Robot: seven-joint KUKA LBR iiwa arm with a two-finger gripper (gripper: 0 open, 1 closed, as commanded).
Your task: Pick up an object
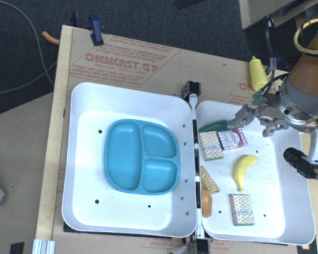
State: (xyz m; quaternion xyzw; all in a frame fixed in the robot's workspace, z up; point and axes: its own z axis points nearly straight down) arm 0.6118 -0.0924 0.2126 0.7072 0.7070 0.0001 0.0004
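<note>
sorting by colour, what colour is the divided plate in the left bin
Light blue. The divided plate shows clearly in the camera view.

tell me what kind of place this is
Probably a robotics lab bench set up for grasping trials: a robot arm reaches over two white bins, with toy food such as a banana and loose cables.
</note>
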